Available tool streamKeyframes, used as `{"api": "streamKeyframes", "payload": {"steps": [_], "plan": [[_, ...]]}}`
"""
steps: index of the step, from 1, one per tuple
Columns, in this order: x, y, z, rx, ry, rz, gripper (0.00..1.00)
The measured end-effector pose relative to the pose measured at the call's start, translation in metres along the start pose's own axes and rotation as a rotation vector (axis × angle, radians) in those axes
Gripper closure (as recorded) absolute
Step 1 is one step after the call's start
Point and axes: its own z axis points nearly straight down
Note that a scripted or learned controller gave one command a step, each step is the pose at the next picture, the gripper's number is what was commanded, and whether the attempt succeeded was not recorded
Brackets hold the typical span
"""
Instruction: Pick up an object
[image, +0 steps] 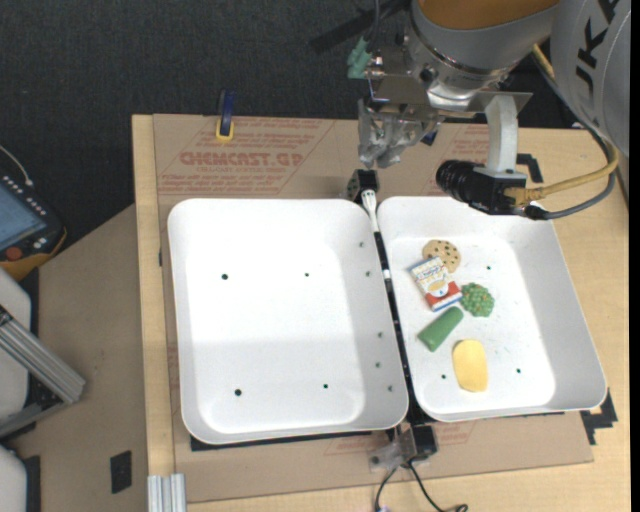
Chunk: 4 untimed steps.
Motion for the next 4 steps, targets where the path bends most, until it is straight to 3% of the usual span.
{"api": "streamKeyframes", "payload": {"steps": [2,3,4], "plan": [[0.002,0.002,-0.017,-0.001,-0.002,-0.003,1.00],[-0.001,-0.037,-0.064,-0.001,0.001,-0.001,1.00],[-0.023,-0.067,-0.103,-0.001,0.000,0.002,1.00]]}}
